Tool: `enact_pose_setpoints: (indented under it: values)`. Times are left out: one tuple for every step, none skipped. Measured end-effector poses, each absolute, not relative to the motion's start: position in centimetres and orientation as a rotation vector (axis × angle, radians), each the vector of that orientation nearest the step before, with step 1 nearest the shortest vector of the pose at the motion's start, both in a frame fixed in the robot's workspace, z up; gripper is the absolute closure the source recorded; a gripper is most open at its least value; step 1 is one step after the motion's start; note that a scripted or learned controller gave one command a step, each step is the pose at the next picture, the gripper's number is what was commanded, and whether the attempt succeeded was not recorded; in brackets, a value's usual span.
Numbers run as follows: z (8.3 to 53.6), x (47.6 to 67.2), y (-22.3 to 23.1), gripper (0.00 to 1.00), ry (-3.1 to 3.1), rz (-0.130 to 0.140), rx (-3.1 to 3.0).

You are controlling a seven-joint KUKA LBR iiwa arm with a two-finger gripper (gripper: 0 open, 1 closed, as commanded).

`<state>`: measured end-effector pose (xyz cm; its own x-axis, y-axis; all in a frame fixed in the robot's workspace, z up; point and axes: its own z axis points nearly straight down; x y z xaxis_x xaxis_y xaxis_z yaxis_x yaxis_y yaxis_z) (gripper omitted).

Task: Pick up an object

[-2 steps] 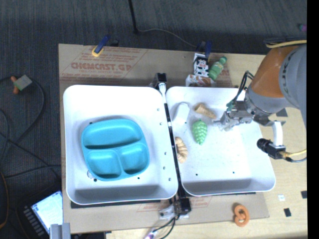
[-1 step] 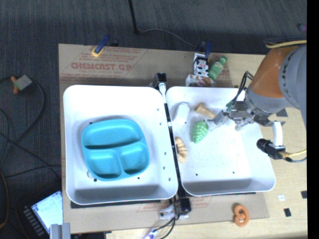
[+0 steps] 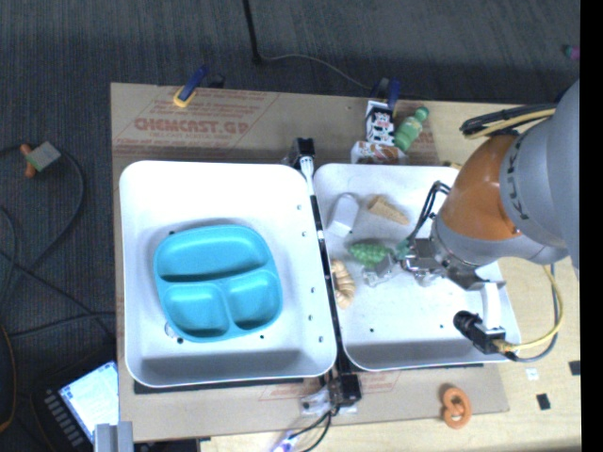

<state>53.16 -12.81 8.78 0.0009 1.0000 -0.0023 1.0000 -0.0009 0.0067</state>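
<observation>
Bench of brown board (image 3: pixel 236 125) is seen from above, w/ two shallow white bins side by side. Left white bin (image 3: pixel 141 191) occupies centre-left of frame; a turquoise three-compartment plastic tray (image 3: pixel 219 279) lies in its middle. Right white bin (image 3: pixel 415 347) occupies centre-right of frame.

Grey arm w/ orange band (image 3: pixel 480 201) enters from right edge and is bent down over the right bin. Two-finger gripper (image 3: pixel 407 257) is located approx. at bin centre, low over the floor. Gripper state: cannot be determined, as the tip is hidden among metal parts and clutter. No object is seen held.

Contents of right bin, all left of the gripper:
- green knobbly soft object (image 3: pixel 368 250), just beside the gripper tip, near bin centre; contact cannot be confirmed.
- tan wedge-shaped piece (image 3: pixel 387 209), upper middle of bin, apart from the gripper.
- white cup-like object (image 3: pixel 343 214), upper left of bin, near the dividing wall.
- pale tan lumpy object (image 3: pixel 341 282), against the left wall, lower than the green one.

Outside the bins: small printed carton (image 3: pixel 378 125) and green bottle-shaped item (image 3: pixel 410 130) are noted on the board above the right bin; orange ring-shaped item (image 3: pixel 456 405) on the board at lower right. Black cable (image 3: pixel 250 22) runs across dark carpet at top of frame.
</observation>
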Motion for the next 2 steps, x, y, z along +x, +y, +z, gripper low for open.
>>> enact_pose_setpoints:
  values:
    - [9.8,49.2,-10.3,0.00,2.223,-0.003,2.223]
    - [11.3,53.4,-11.5,0.00,2.221,-0.001,2.222]
